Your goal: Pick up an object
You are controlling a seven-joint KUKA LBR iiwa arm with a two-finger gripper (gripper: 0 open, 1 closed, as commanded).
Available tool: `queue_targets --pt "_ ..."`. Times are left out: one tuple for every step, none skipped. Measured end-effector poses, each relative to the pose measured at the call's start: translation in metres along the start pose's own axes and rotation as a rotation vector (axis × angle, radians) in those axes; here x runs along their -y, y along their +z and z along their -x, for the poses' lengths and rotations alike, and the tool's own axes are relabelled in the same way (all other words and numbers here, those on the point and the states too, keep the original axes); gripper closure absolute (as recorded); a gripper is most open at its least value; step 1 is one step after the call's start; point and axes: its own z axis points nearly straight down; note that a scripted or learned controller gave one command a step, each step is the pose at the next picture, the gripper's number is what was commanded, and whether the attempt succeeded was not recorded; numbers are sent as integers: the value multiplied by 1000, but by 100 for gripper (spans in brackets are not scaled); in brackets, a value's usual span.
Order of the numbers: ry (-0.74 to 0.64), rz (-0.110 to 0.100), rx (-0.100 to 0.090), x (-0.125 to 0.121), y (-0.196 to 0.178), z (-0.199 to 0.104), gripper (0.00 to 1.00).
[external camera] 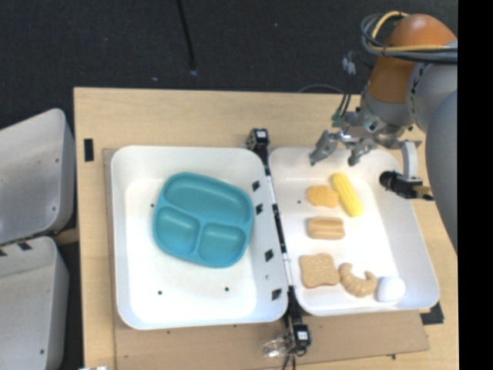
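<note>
The right bin [400, 230] holds several toy foods. A yellow corn cob [347, 193] lies near its back, with a tan nugget [323, 197] just left of it. Below them rests a hot dog bun [326, 227]. Toward the front are a slice of toast [316, 270], a croissant [357, 280] and a white egg [390, 289]. My gripper [340, 153] hangs over the bin's back edge, above and behind the corn. Its two fingers are spread apart and nothing is between them.
The left bin [131, 284] holds a teal divided plate [203, 219]. A row of black clips runs along the divider [271, 230] between the bins. The wooden bench [192, 102] borders both bins.
</note>
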Motion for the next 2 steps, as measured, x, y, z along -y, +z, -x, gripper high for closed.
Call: queue_targets --pt "-4 -3 -1 0 63 0 0" --pt "-5 1 0 -1 70 1 0"
